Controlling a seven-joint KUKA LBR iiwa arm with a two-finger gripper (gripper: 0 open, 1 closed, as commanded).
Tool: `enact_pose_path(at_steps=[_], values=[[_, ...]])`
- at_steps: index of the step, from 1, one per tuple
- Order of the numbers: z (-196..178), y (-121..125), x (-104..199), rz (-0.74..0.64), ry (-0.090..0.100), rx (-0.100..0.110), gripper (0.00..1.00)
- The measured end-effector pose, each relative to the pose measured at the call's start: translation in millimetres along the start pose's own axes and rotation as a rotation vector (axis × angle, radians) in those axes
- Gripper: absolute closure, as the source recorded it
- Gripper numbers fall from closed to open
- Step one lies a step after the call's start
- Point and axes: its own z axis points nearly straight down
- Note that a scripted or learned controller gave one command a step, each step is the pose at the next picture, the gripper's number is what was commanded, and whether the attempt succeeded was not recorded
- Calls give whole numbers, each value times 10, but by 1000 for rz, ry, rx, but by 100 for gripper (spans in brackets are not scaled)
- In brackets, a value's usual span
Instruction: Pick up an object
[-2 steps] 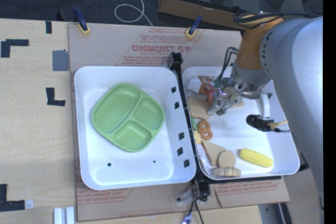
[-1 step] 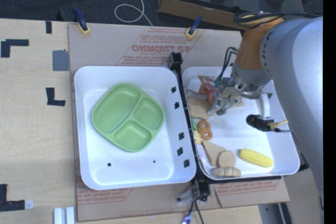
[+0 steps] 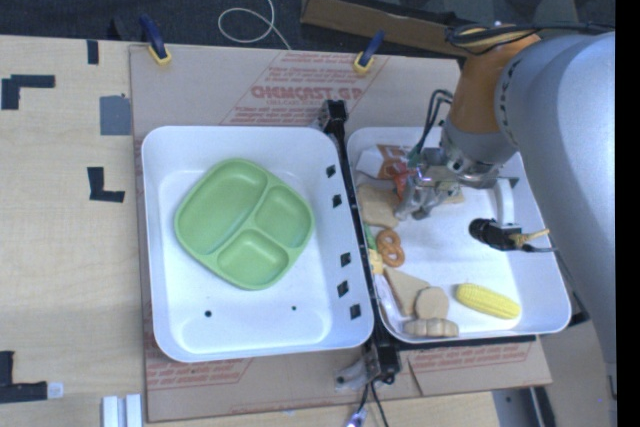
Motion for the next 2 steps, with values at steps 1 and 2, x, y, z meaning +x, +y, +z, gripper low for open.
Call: enact_pose_path(at_steps=[1,2], values=[[0,-1,-1,0,0,-1,0],[1,-1,-1,0,1,-1,0]])
